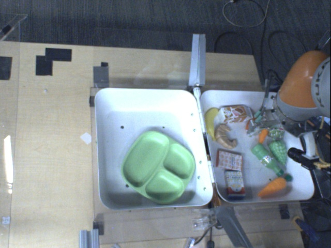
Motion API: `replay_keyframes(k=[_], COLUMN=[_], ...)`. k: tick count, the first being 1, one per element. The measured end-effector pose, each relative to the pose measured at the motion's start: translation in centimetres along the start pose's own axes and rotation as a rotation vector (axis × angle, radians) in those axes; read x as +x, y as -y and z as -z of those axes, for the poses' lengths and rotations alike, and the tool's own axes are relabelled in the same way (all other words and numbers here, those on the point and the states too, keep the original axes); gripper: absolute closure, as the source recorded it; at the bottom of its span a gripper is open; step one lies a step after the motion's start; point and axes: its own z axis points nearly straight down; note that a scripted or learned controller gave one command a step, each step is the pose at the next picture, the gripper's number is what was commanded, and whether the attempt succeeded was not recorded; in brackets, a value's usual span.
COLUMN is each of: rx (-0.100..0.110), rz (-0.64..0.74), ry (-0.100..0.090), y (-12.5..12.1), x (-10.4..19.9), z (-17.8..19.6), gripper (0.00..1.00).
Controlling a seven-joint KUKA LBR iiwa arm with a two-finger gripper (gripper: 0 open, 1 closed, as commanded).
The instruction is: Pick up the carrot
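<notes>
So the carrot point(272, 186) sits in the right bin point(310, 192), down near its front right corner. It's a smooth, plastic-looking orange cone with a little green top, lying flat on a diagonal: the green end points up and to the right, the narrow tip down and to the left.

The gripper point(262, 119) is over the far part of the same bin, well apart from the carrot, with thin metal bits near a small orange piece point(263, 135). Honestly can't tell whether the claw is open or closed from this angle.

Other stuff in that bin: a yellow banana point(210, 123), a curved croissant point(225, 135), a glossy packet point(234, 113), a flat box point(229, 160), a small carton point(235, 182) and a green bottle point(266, 158).

The left bin point(111, 107) has a matte lime green divided plate point(159, 165) with three rounded compartments, sitting toward the front.
</notes>
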Motion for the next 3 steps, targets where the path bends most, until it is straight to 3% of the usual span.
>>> replay_keyframes(k=[1,2,3], rx=[0.012,0.011,0.012], rz=[-0.133,0.042,0.043], ry=[-0.001,-0.002,-0.002], y=[4.6,3.1,3.1], x=[5.0,3.0,3.0], z=[9.8,21.3,21.3], gripper=[1.0,1.0,0.0])
